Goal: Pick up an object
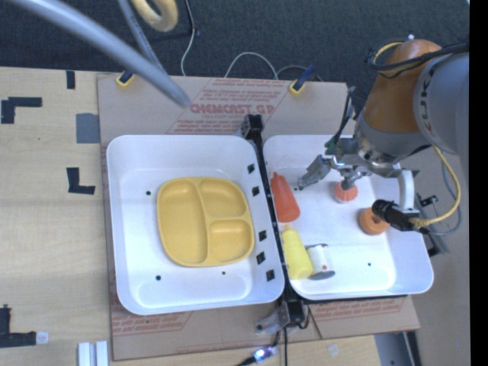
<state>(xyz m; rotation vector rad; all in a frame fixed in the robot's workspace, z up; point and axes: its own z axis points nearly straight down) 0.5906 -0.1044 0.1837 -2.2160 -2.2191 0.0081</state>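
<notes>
Tool (pixel 331 175) of mine hangs spread wide, gripping nothing, with the small orange-red object (pixel 345 193) just beside 1 finger.

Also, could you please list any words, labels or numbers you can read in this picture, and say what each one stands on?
"CHEMGEAR", roughly, in red print on the cardboard sheet behind the two bins; the last letters are blurred, so the reading is uncertain.
A line of smaller red print above it on the same sheet: too small to read.
The small white roll in the right bin: no readable label.
</notes>
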